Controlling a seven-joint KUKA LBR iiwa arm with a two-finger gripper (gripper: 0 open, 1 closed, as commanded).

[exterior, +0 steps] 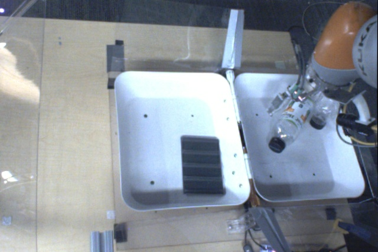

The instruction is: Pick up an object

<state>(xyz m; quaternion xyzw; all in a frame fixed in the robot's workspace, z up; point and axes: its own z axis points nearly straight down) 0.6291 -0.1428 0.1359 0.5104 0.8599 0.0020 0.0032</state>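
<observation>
Pale wood surface (pixel 65 144) seen from above, at a slant. Two white bins side by side on it.

Left bin (pixel 147 91): one dark ribbed block (pixel 201 165), rectangular, lying flat in the near right part, long side running away from the camera. Close to the bin's right wall, not touching it as far as visible.

Right bin (pixel 331 180): clear bottle (pixel 289 126) with dark cap (pixel 276 144), lying tilted, cap end pointing toward the near left. Roughly mid-bin, upper half. Second small dark round thing (pixel 318 121) just right of the bottle; too blurred to name.

Arm (pixel 345 44) in from the right, orange band over the far right corner of the right bin. Tool (pixel 295 98) low over the bottle's upper end, metal parts touching or overlapping the bottle's base in this view. Cannot tell how wide the tool stands, nor whether the bottle sits within it; glare and clear plastic blur the outline there.

Grey metal bar (pixel 233 38) standing up from the gap between the bins at the far edge. Black bracket (pixel 115 59) at the far left corner of the left bin. Clear sheet (pixel 23 68) over the surface's left part, with bright reflections. Cables (pixel 354 124) at the right edge beside the right bin.
</observation>
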